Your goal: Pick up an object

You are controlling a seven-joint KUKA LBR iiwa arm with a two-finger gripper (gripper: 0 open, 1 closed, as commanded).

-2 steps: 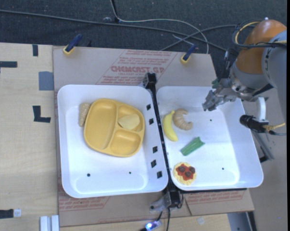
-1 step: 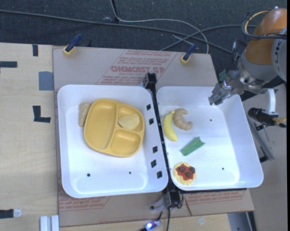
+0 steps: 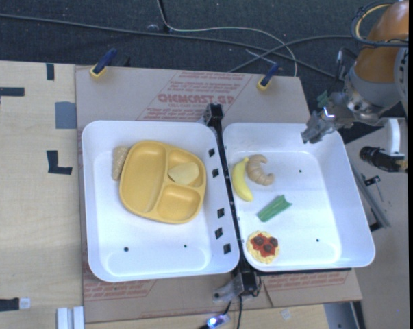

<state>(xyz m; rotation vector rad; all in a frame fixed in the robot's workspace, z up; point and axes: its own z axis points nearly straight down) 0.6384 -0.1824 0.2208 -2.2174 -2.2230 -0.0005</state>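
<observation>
1. Bench layout: two shallow white bins sit side by side on a sheet of brown cardboard (image 3: pixel 192 98), which is held at its far edge by two blue-and-yellow clamps (image 3: pixel 103 62).
2. Left bin (image 3: pixel 100 204): it holds a yellow divided plate (image 3: pixel 161 181) with three compartments. A pale yellow slice (image 3: pixel 184 173) lies in the plate's far-right compartment. A tan, rough-textured piece (image 3: pixel 118 162) lies just beside the plate's left rim, touching it.
3. Right bin (image 3: pixel 343 211): a yellow banana (image 3: pixel 241 179) lies near the bin's left wall, with a tan croissant (image 3: pixel 260 169) just beside it on the right. A green bean-like piece (image 3: pixel 273 208) lies nearer, close to the bin's middle. A small round tart with red topping (image 3: pixel 263 247) rests in the near-left corner.
4. Arm: the grey arm with its orange band (image 3: pixel 391 22) enters from the right. Its gripper (image 3: pixel 311 133) hangs over the far-right corner of the right bin, well apart from all four objects there.
5. Jaws: whether they stand open or closed cannot be told; nothing is seen between them.
</observation>
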